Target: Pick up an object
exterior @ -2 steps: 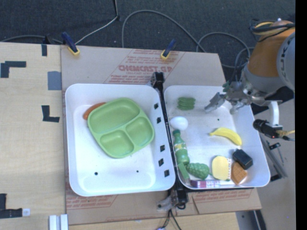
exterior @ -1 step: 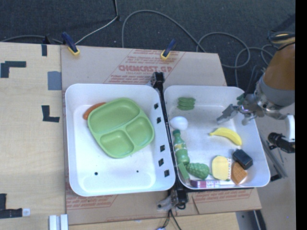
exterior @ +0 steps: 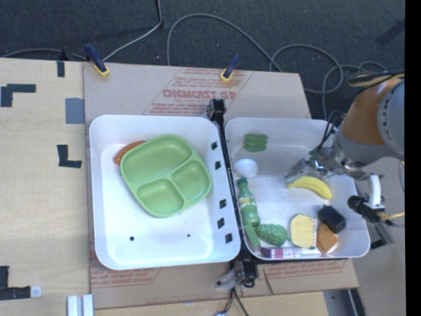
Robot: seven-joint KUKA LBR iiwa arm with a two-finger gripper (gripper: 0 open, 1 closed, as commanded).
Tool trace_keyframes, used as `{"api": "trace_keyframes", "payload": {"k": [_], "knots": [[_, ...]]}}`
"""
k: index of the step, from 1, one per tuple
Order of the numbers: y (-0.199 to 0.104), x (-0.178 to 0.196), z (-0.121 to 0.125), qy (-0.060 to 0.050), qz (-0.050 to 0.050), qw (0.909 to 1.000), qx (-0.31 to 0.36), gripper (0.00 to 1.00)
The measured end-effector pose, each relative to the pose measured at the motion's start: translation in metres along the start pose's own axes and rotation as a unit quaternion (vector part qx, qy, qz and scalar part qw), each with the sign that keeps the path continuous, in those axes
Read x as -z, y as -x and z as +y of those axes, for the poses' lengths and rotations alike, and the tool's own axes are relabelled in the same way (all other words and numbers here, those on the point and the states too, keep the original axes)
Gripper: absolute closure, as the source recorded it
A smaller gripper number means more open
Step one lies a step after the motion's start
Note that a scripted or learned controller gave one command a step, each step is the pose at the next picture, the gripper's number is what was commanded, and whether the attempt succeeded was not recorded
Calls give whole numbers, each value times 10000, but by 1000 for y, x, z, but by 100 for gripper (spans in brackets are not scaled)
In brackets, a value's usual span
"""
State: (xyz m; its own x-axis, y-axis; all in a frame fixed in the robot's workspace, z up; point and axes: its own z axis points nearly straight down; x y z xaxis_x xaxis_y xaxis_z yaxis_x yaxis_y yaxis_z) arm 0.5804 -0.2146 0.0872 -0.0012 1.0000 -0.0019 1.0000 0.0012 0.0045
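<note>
In the right bin [exterior: 276, 252], the gripper [exterior: 297, 172] hovers beside the banana [exterior: 312, 186], grip state impossible to read; next, a clean descent onto it.

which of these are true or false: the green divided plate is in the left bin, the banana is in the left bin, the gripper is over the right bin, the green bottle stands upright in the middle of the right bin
1. The green divided plate lies in the left bin. True.
2. The banana is in the left bin. False: it lies in the right bin.
3. The gripper is over the right bin. True, just beside the banana.
4. The green bottle stands upright mid-bin. False: it lies on its side along the right bin's left wall.
</note>
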Motion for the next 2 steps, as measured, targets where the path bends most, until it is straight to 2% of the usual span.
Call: {"api": "trace_keyframes", "payload": {"k": [1,2], "knots": [[10,141,1,-12,-2,10000,-2,0],[8,8,-19,-18,16,10000,0,0]]}}
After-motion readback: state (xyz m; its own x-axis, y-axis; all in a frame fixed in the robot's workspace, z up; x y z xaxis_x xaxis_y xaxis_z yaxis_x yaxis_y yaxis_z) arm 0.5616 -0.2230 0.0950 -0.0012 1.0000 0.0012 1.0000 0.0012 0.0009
